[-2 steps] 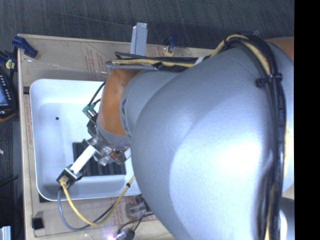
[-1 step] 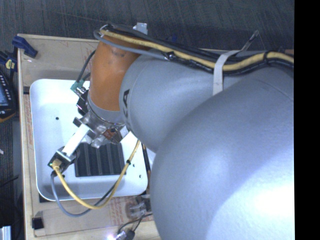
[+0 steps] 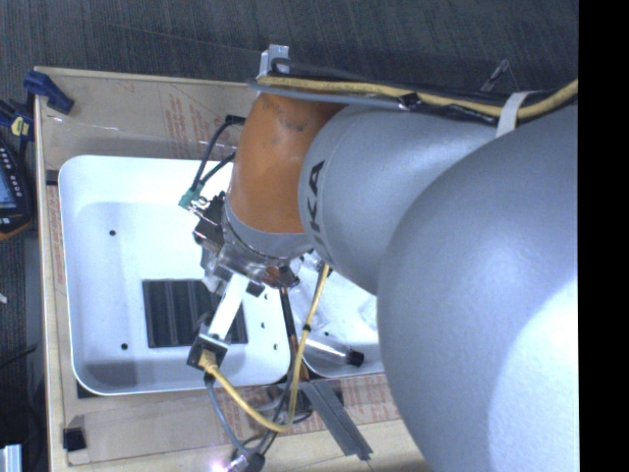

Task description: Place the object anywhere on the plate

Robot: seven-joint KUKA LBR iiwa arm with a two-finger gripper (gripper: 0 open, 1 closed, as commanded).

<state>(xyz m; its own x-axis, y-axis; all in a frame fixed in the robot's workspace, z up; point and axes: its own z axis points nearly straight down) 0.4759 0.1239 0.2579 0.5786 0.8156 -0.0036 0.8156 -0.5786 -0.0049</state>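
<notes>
- The arm is pale grey, with a dull orange band above the wrist and dark lettering on the grey shell.
- The left bin is plain white, with small dark dots on its floor.
- A plate lying in that bin is dark grey, ribbed with darker stripes.
- A cable hanging from the wrist is yellow.
- The surface is light tan with faint reddish print.
- The floor behind is dark grey, finely ribbed.
- A clamp at the surface's corner is blue.
</notes>
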